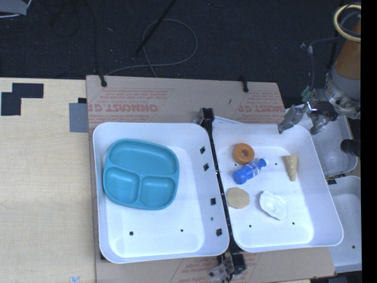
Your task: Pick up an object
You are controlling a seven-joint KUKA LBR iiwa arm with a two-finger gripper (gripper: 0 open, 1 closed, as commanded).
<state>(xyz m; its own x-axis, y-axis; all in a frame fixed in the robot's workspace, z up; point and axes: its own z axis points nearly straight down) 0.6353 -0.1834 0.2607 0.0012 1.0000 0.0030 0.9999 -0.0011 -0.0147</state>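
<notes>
White bins: the left bin [112,240] holds a blue plate [141,174]. The right bin [318,229] holds a blue bottle [248,171], ring [243,153], disc [238,197]. The gripper [301,120] hangs open above its far corner, holding nothing.

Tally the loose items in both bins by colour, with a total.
Blue: 2, divided plate in the left bin, small bottle in the right bin
Orange-brown: 1, ring
Tan: 2, flat round piece, cone-shaped piece
White: 1, crumpled item
Total: 6
</notes>
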